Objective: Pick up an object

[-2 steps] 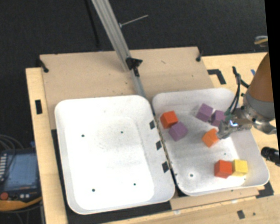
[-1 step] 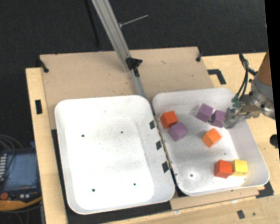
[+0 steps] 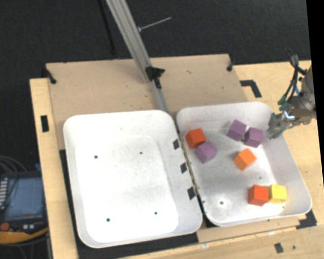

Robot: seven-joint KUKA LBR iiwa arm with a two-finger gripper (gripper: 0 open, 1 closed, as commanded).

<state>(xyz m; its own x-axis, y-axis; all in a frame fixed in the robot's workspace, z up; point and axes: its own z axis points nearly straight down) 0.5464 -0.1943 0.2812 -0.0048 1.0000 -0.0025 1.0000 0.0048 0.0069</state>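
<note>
Nearest in the right bin (image 3: 283,202), a red cube (image 3: 258,195) touches a yellow cube (image 3: 278,193). Beyond them sits an orange cube (image 3: 244,159). Farther still, two purple cubes (image 3: 245,133) lie just left of the gripper (image 3: 277,126), hovering at the bin's right rim, nothing visibly held.

1 fixed camera above the bench (image 3: 133,72), angled downward, covering both white bins (image 3: 74,163)
</note>
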